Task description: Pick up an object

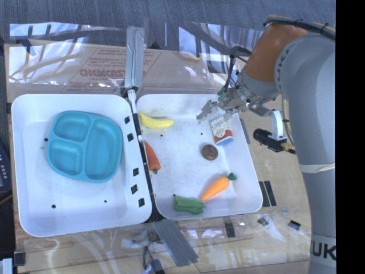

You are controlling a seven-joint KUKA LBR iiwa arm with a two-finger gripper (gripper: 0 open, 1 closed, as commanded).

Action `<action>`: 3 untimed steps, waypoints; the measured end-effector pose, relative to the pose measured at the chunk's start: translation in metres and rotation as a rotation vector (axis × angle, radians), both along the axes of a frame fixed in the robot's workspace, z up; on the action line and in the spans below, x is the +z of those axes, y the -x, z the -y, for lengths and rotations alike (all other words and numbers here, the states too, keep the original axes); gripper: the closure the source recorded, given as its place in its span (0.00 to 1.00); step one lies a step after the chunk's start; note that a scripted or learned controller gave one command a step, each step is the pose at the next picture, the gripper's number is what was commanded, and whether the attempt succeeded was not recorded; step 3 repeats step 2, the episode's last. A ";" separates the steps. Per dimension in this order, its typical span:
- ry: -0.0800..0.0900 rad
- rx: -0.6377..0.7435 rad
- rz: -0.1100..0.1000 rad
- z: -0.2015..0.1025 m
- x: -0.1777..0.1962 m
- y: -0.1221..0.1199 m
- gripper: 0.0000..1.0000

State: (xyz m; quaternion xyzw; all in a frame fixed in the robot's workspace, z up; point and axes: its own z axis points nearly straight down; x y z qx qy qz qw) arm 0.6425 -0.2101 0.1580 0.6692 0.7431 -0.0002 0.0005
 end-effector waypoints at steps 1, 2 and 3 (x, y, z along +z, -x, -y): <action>-0.009 -0.028 -0.001 -0.007 -0.062 -0.017 0.00; -0.001 0.025 -0.001 -0.001 -0.018 0.028 0.00; -0.001 0.025 -0.001 -0.001 -0.018 0.028 0.00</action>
